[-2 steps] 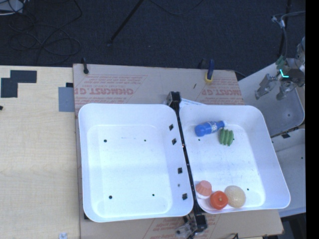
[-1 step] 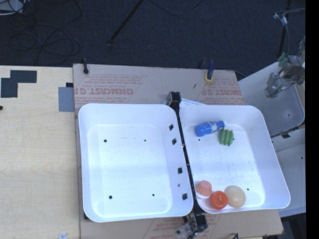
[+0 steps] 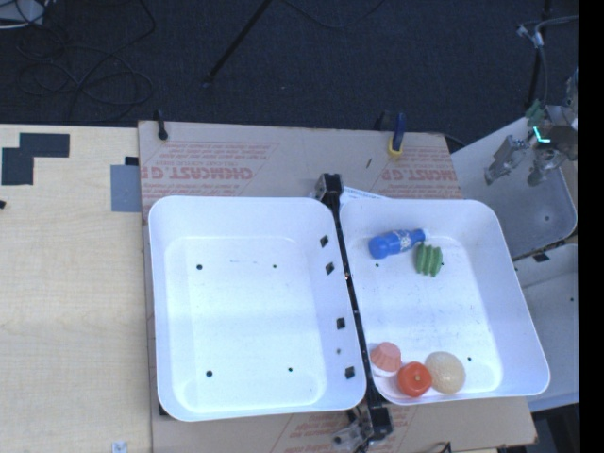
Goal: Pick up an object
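Observation:
The right bin (image 3: pixel 491 295) holds several small objects. A blue bottle (image 3: pixel 396 243) lies on its side near the far wall, with a green ribbed piece (image 3: pixel 428 260) just to its right. At the near edge a pink disc (image 3: pixel 385 356), a red-orange ball (image 3: pixel 413 378) and a cream ball (image 3: pixel 445 372) sit bunched together. My gripper (image 3: pixel 524 159) hangs at the far right, above the grey plate beyond the right bin's far corner. It is well away from every object and has nothing in it.
The left bin (image 3: pixel 245 310) sits beside the right one, and a black divider with clips (image 3: pixel 340 281) runs between them. Both rest on a cardboard sheet (image 3: pixel 283 163). A grey metal plate (image 3: pixel 538 210) lies at the right, and a blue-yellow clamp (image 3: pixel 397 136) stands at the back.

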Available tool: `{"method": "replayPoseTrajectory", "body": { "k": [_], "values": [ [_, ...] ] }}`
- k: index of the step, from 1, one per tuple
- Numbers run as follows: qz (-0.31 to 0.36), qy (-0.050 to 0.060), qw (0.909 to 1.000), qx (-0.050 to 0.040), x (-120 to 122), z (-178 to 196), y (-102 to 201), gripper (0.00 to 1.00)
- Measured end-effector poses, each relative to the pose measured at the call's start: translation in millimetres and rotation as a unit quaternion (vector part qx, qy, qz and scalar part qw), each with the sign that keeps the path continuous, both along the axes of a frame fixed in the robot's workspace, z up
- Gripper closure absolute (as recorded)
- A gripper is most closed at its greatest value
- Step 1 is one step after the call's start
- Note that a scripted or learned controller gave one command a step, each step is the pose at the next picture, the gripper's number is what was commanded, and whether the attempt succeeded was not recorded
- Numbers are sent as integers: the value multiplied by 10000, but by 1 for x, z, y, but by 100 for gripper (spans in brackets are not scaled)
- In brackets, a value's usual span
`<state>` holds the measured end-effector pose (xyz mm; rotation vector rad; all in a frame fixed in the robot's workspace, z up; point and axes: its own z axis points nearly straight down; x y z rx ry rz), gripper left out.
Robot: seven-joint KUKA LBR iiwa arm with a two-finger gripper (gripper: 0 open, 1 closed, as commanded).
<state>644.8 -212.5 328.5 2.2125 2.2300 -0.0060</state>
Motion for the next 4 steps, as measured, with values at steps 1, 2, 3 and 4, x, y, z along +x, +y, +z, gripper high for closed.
{"method": "replayPoseTrajectory", "body": {
  "k": [1, 2, 3, 4],
  "values": [
    [20, -4, 10000, -7, 0, 10, 0, 100],
    [25, 0, 10000, -6, 0, 10, 0, 0],
    [-15, 11, 10000, 15, -1, -22, 0, 0],
    [-40, 70, 10000, 39, -5, -219, 2, 0]
  ]
}}
